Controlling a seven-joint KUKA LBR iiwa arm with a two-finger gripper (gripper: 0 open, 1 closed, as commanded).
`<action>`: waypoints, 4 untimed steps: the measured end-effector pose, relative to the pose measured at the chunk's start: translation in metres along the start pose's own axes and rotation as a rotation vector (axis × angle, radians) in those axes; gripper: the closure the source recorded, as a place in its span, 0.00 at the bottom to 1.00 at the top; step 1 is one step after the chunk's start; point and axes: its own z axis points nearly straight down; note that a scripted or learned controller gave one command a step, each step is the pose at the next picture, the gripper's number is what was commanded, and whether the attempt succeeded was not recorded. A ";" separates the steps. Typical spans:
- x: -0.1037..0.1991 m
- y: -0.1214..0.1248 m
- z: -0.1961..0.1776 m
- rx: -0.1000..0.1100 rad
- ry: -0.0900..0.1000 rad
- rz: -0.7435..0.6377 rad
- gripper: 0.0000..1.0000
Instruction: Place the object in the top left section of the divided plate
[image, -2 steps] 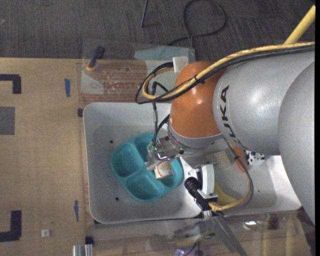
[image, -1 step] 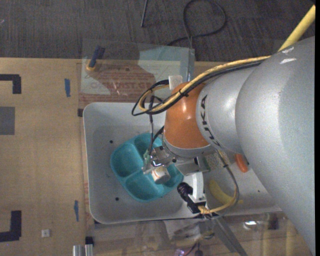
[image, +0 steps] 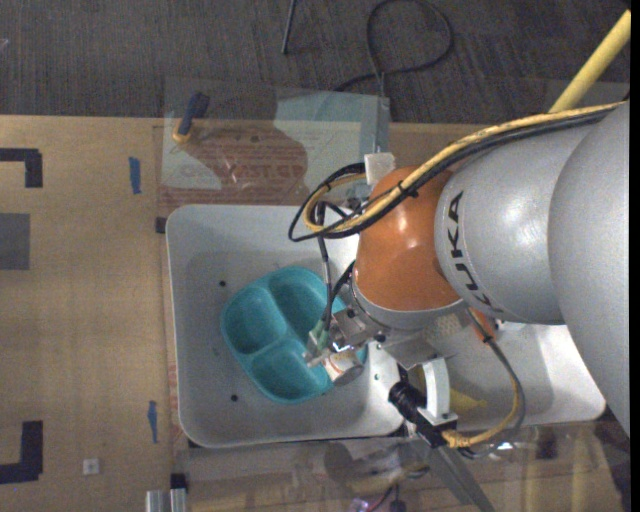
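The gripper (image: 335, 355) hovered over the teal divided plate's (image: 262, 320) near edge, its finger spread and any held object indiscernible, so a release risked missing the top-left section.

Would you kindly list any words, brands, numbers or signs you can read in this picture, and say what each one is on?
"KUKA": black letters running up the side of the grey arm, beside its orange band; the first letters are partly cut off.
No other text is legible; the clear sheet above the left bin shows brownish patches, too blurred to read.
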 end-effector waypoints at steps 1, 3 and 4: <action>-0.003 0.000 -0.009 -0.002 0.000 0.007 1.00; -0.031 0.042 0.060 -0.007 -0.002 -0.233 1.00; -0.026 -0.011 0.029 0.001 0.001 -0.243 1.00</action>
